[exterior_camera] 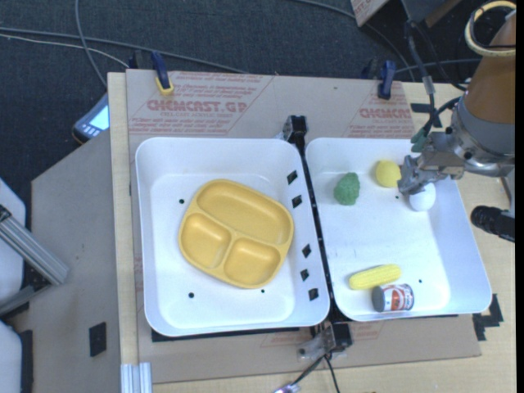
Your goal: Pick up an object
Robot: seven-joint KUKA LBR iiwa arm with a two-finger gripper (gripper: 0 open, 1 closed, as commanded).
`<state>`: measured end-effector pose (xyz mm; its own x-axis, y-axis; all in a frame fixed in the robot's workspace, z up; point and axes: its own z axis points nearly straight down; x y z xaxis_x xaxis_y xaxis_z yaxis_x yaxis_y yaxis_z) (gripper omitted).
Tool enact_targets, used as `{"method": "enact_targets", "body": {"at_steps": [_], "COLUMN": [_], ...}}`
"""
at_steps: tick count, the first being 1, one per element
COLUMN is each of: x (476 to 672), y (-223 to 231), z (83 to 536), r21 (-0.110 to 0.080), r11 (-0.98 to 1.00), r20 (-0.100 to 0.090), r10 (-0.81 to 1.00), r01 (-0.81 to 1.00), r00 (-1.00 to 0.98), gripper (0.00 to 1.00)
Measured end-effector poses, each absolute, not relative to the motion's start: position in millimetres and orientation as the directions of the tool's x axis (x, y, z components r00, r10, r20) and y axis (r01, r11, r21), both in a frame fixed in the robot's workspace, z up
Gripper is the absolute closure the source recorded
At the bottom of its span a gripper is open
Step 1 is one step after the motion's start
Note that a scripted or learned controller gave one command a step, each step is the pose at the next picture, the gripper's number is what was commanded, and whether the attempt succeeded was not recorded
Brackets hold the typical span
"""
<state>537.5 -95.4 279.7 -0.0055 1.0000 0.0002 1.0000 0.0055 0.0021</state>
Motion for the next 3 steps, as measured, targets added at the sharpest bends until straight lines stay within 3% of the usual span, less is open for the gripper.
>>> {"method": "enact_targets", "body": {"at_steps": [3], "x": [585.9], "y": [66], "z": [256], "r21": [0.001], "r11": [0.005], "r20": [0.001], "r10": [1.000], "r01": [1.000], "r00": [-0.005], "gripper": [1.00]}}
